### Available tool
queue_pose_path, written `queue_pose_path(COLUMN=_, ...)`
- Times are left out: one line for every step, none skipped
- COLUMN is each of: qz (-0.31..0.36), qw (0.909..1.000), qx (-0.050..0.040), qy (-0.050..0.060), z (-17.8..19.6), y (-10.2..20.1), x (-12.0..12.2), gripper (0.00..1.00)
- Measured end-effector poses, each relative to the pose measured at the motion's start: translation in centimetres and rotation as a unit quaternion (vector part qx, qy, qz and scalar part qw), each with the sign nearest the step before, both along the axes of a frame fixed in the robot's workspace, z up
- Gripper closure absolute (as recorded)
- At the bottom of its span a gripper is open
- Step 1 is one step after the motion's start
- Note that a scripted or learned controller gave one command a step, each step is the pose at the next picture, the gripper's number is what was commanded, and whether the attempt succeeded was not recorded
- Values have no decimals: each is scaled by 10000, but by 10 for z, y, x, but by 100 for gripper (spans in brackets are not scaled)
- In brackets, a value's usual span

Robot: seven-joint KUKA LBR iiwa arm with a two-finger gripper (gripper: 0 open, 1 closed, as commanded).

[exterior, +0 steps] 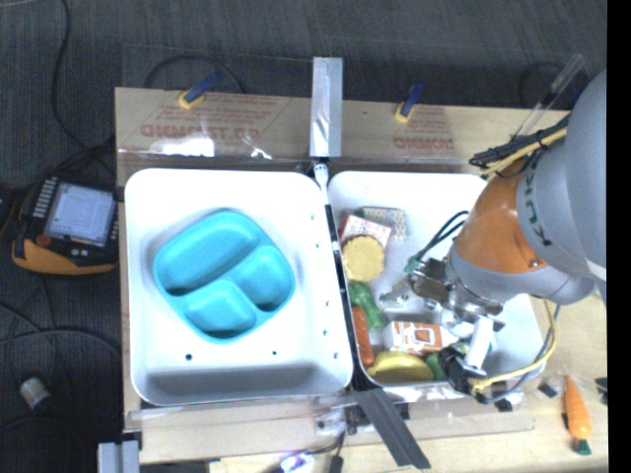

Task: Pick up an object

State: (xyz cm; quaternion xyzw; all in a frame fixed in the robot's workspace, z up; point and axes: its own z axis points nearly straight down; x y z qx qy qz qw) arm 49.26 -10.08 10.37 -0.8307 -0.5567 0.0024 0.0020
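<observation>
White plastic forms two shallow bins side by side on the counter. The end effector sits low inside the right bin, at the tip of a grey arm with an orange band. Whether it is open or closed cannot be told from this angle, and nothing is seen held in it.

The things to pick lie to its left and in front of it. Just in front is a small orange and white box; its print is too small to read. Beyond that box, at the bin's near wall, lies a yellow banana. To the left of the end effector are a round yellow disc, a green vegetable and an orange-red piece. A patterned packet lies to its left and further back.

Well to the left, the left bin holds a bright blue divided tray.

Behind both bins, a cardboard sheet bears red lettering, not legible here.
</observation>
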Motion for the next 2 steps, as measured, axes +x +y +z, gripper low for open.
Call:
queue_pose_path(qz=2139, qw=9769, qx=2, qy=-14, z=53, y=-91, x=-10, gripper=0)
queue_pose_path(qz=-714, qw=9974, qx=8, qy=8, z=13, y=-35, x=-10, gripper=0)
